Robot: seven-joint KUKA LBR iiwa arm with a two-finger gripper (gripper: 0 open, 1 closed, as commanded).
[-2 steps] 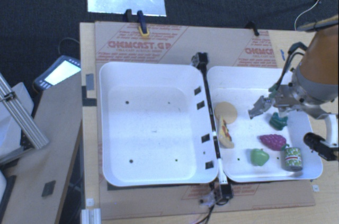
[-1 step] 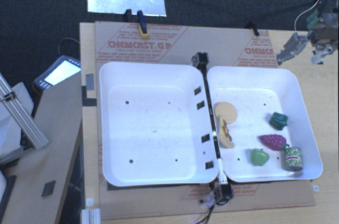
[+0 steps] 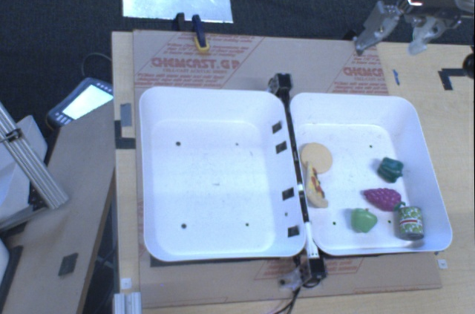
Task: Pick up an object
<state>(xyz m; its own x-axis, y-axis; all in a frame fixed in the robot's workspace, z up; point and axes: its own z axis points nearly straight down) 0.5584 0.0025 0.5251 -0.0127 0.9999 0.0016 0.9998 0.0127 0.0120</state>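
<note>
Hovering at the upper right of the camera view, the end effector [image 3: 393, 30] is sitting well above and behind the right bin [image 3: 415, 119], outside its far rim. Its two fingers are standing spread apart with nothing between them, so it is released and carrying nothing.

All the candidate things are lying in the right bin, toward the near side. A green block [image 3: 390, 169] is resting closest to the end effector, near the right wall. Just nearer the camera, a purple grape bunch [image 3: 382, 197] is lying beside a small can [image 3: 409, 222] in the near right corner, and a green apple [image 3: 363, 220] is sitting just left of them. A tan disc [image 3: 315, 154] and a long hot-dog-like piece [image 3: 318, 187] are lying against the divider [image 3: 295, 171], the latter's long axis running roughly along it.

Judging from this, the coming move is turning on travelling down and toward the camera, the green block being the shortest reach. The left bin [image 3: 215, 171] is playing no part.
</note>
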